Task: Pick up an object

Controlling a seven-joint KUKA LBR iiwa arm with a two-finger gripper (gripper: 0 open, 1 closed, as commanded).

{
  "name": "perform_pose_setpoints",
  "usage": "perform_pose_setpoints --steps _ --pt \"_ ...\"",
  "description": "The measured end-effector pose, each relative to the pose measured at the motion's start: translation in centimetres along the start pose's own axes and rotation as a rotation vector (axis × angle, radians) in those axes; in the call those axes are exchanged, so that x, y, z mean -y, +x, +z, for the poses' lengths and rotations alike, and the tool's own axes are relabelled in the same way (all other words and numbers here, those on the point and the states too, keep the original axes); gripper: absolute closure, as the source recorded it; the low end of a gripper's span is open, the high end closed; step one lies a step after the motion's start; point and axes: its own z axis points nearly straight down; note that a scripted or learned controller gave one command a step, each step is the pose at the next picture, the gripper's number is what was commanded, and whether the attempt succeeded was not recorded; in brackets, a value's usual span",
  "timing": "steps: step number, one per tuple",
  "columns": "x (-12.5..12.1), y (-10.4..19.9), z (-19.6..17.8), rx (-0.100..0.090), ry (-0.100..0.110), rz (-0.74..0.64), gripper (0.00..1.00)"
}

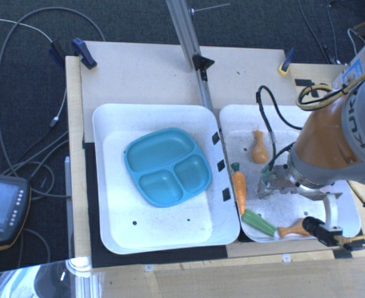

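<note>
From above, the gripper (266, 185) hangs low in the right bin (350, 210); whether it is apart or together I cannot tell. A carrot (239, 191) lies just at its nine o'clock, a green piece (258, 222) at six. The left bin (108, 166) holds a blue divided plate (167, 166).

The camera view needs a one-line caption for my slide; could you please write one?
KUKA arm's gripper lowered into the right bin beside a toy carrot; a blue divided plate sits in the left bin.
</note>
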Motion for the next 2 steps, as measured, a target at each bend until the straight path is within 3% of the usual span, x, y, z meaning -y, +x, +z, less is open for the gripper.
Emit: perform_pose_setpoints --steps 2 --pt "-1.2 0.5 -9.9 0.002 -0.004 -0.002 1.00"
